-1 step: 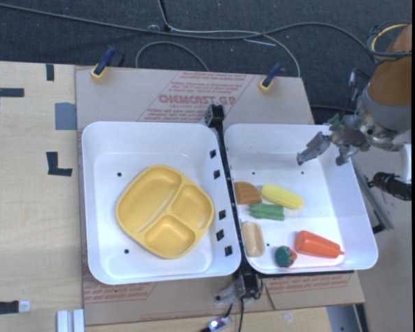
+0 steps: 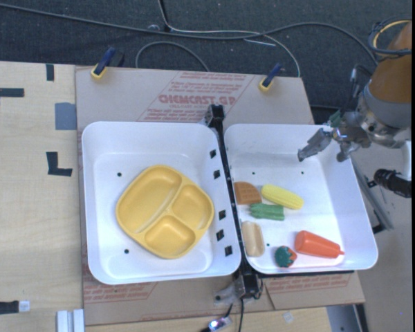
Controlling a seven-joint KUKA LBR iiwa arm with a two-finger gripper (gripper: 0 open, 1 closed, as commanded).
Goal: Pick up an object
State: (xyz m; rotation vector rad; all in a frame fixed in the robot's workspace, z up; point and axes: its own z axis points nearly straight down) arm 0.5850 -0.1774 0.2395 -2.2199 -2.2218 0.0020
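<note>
The right bin (image 2: 346, 185) holds several toy foods: a yellow corn cob (image 2: 282, 197), a green vegetable (image 2: 268, 211), a brown bread piece (image 2: 247, 193), a tan bun (image 2: 253, 238), a small green and red fruit (image 2: 285, 256) and an orange carrot (image 2: 318, 245). My gripper (image 2: 327, 147) hovers over that bin's far right corner, up and to the right of the corn. It is open, with its two fingers spread wide and nothing between them.
A yellow divided plate (image 2: 164, 211) lies in the left bin (image 2: 97, 185). Black clips line the wall between the bins (image 2: 221, 185). Two yellow clamps (image 2: 102, 64) hold the cardboard sheet at the back. Cables run across the dark floor behind.
</note>
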